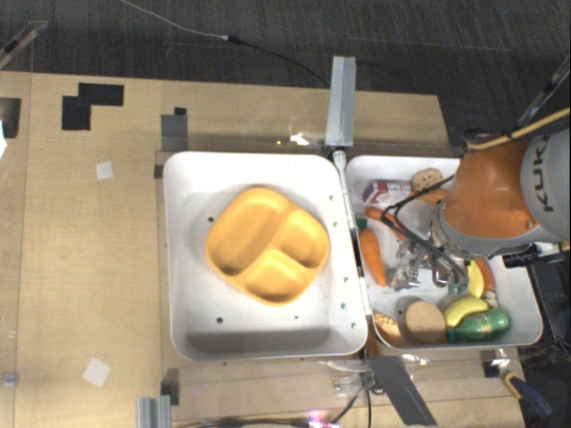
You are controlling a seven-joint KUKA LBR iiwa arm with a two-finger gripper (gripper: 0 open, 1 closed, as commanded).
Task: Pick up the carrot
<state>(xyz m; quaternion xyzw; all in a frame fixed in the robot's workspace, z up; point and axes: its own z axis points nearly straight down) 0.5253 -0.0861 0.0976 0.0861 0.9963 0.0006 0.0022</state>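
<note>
Carrot (pixel 372 256) lies unheld in the right bin (pixel 532 328); gripper (pixel 419 267) hovers beside it, grip state unclear; next, close on it.

Carrot (pixel 372 257) in right bin (pixel 535 324)

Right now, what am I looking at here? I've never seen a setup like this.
You are looking down from a camera fixed above a wooden bench. Two shallow white bins sit side by side. The left bin holds a yellow divided tray. The right bin holds toy food: a carrot along its left wall, a banana, a green piece and a brown round piece, among others. The grey and orange shape is a robot arm reaching in from the right. Its claw hangs over the right bin, just right of the carrot. The carrot lies in the bin, not between the claw's fingers. The picture is too cluttered to tell more about the claw.
</note>
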